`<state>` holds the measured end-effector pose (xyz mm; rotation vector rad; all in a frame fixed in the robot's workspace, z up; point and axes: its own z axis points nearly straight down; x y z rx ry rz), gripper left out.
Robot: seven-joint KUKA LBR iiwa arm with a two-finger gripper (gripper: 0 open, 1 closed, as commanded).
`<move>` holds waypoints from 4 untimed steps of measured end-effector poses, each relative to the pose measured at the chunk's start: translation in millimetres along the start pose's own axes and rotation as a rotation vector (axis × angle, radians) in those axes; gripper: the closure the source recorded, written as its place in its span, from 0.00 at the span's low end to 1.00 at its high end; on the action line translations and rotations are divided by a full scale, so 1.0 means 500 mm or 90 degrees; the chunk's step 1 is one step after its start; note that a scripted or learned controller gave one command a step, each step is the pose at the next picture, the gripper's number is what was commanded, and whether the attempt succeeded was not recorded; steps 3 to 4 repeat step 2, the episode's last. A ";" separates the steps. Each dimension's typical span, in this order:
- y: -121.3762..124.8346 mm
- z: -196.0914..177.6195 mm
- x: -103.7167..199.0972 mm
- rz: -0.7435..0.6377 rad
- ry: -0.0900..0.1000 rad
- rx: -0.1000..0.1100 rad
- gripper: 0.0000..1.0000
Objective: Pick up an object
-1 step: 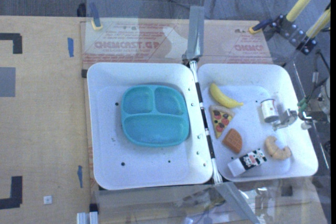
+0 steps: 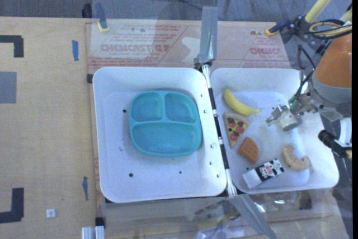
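tool (image 2: 283, 118) above right bin (image 2: 327, 176), grip state unclear; cardboard (image 2: 140, 45) lettering possibly "chemcast"

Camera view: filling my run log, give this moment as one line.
gripper above right bin | nothing held | banana untouched

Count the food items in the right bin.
5: banana at upper left, pizza slice below it, waffle lower still, milk carton by the near wall, croissant to its right. The arm may hide more.
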<state>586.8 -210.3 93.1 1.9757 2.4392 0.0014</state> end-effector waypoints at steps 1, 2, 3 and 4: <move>0.002 -0.021 -0.001 0.000 -0.001 -0.002 1.00; 0.074 -0.195 0.069 0.111 0.000 0.001 1.00; 0.074 -0.195 0.069 0.111 0.000 0.001 1.00; 0.074 -0.195 0.069 0.111 0.000 0.001 1.00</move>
